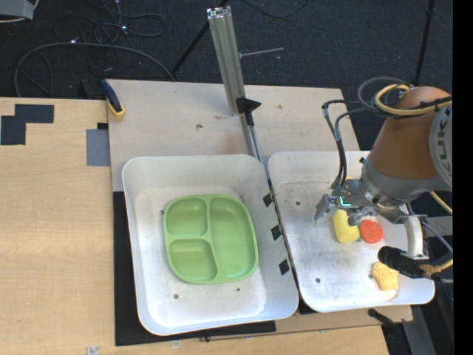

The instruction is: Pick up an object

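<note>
Pincer (338, 211) low in the right bin (310, 272), at about 3 o'clock in the frame. Metal fingers point down and left; a small green light glows at the wrist. Spread of the fingers: cannot tell, the arm's bulk and the slanted view mask the tips. Nothing visibly between them.

Yellow object (344, 230) lies just below the pincer, at its 5 o'clock, touching or nearly so. Rounded, smooth, glossy, plastic-looking, maybe toy fruit. Orange-red ball (371, 232) pressed against its 3 o'clock side, also smooth. Further out, toward 4 o'clock of the pincer, a pale yellow ridged piece (384, 276) near the bin's lower right rim, rougher in texture, perhaps toy corn. A black, elongated item (399, 261) sits just above it; unclear whether it is a bin object or part of the rig.

Arm (410, 143): orange dome over a grey body, cables looping at its top.

Right bin: white, shallow, scuffed floor with grey smudges. Left bin (148, 198) at 9 o'clock of the pincer, same make, holding a green tray (210, 239), matte plastic, rounded corners, three compartments, nothing in them.

Bench (52, 228) beyond: pale wood-grain board. Aluminium post (228, 58) rises at 12 o'clock between the bins.

Progress, as a judgement: reach is made, the pincer is down among the objects, the yellow one the likeliest target. Grasp not confirmed; lift not yet done. All objects rest on the bin floor.
</note>
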`<state>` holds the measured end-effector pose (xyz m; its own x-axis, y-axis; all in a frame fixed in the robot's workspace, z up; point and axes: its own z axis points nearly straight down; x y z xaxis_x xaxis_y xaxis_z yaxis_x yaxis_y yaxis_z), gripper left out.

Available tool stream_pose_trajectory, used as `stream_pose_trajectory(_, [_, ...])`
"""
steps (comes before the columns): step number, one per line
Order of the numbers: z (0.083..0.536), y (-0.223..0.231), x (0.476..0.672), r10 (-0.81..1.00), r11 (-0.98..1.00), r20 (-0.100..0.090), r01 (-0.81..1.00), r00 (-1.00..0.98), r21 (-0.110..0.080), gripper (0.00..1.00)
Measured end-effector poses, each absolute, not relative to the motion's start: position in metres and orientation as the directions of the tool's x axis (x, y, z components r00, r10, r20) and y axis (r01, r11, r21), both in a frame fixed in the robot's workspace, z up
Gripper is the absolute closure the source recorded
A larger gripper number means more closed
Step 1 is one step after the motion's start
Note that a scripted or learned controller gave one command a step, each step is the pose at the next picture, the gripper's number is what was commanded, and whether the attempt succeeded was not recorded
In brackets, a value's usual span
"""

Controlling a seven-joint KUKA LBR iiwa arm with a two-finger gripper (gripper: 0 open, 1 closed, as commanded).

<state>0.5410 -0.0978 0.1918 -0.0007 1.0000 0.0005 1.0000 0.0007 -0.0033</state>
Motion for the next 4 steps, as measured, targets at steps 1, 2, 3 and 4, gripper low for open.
stream_pose_trajectory(1, [0.192,-0.098,0.541,1.0,0.001,0.0,1.0,-0.001,-0.002,0.0])
stream_pose_trajectory(2, [0.131,-0.09,0.538,1.0,0.0,0.002,1.0,0.0,-0.009,0.0])
stream_pose_trajectory(3, [0.094,-0.091,0.54,1.0,0.0,0.003,1.0,0.0,0.001,0.0])
stream_pose_trajectory(4, [0.106,-0.088,0.543,1.0,-0.002,0.009,1.0,0.002,0.009,1.0])
